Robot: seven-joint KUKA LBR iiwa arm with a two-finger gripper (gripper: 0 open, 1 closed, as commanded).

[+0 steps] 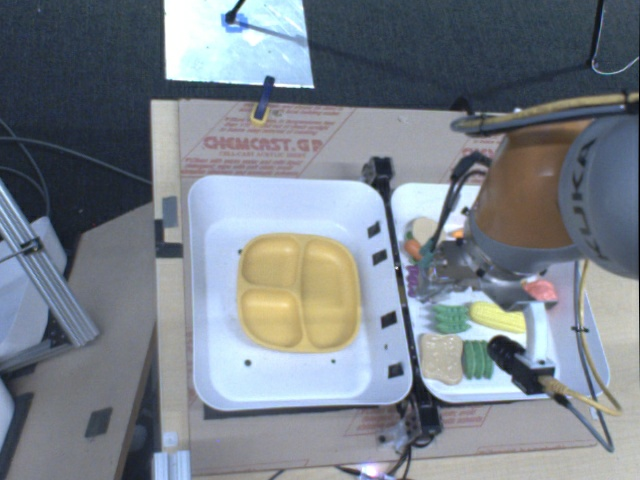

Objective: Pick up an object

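Here we see the grey arm (560, 198) with its orange band reaching in from the right over the right bin (420, 200), its wrist covering much of that bin's upper half. The pincer (432, 273) hangs low near the bin's left wall, but its tips are lost among cables and small toys, so we cannot tell how it stands or whether it has anything.

Just below and to the right of the pincer lie a green toy (452, 318) and a yellow corn cob (497, 317), side by side and close together. Further down sit a beige toast slice (441, 357) and a dark green piece (477, 358), near the bin's front edge. A pink item (541, 290) peeks out at the right, beside the wrist.

The right bin is crowded, with the toys packed toward its front and left wall. The left bin (215, 268) holds a yellow divided plate (299, 292) near its centre, with bare white floor around it on every side. The two bins meet along a black-clipped seam on the bench (280, 138).
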